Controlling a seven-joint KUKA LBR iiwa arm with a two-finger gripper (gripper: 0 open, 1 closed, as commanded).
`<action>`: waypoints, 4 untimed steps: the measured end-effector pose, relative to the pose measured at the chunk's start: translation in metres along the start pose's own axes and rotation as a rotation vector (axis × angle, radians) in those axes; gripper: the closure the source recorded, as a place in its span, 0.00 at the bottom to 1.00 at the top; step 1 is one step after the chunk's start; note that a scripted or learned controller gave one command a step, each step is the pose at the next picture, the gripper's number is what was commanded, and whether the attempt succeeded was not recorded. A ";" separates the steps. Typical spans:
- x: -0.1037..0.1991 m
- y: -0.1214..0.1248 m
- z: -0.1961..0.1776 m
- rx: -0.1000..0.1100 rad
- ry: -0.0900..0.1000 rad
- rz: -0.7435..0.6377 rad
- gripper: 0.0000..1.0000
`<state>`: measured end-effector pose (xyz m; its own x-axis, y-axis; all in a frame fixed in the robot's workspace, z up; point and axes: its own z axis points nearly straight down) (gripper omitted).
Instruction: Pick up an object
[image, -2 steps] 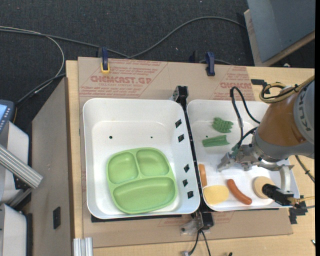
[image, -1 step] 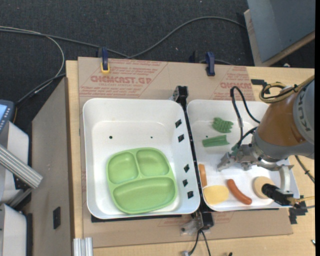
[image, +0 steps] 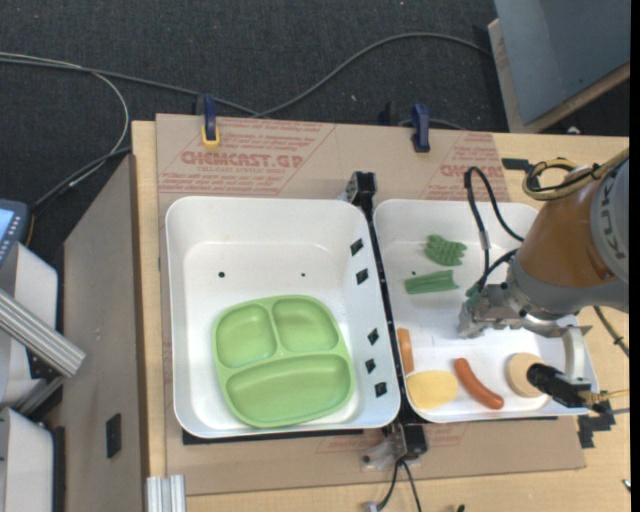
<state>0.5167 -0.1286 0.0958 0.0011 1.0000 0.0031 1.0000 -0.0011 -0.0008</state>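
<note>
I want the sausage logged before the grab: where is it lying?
In the camera view the red sausage lies in the right bin, near its front edge, between the yellow round piece and the tan round piece.

Looked like glossy white plastic, both bins (image: 190, 300); smooth, slightly shiny light-green plastic for the divided plate (image: 285, 358); matt brown cardboard with red print under the bins, laid over the surface (image: 300, 145); toy foods of smooth plastic: the red sausage (image: 479, 384) glossy, the yellow piece (image: 432, 388) duller, the green leafy piece (image: 444, 250) matt; arm shell (image: 565, 245) of satin orange finish; pincer (image: 483, 312) of dull grey metal; dark floor (image: 150, 50) rough, carpet-like.
</note>
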 end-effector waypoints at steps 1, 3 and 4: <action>-0.007 0.004 -0.046 -0.003 -0.003 -0.001 1.00; 0.002 0.001 -0.158 -0.009 -0.004 -0.004 1.00; 0.050 0.010 -0.161 -0.003 -0.002 -0.008 1.00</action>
<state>0.5267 -0.0795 0.2566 -0.0064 1.0000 0.0013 1.0000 0.0064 0.0023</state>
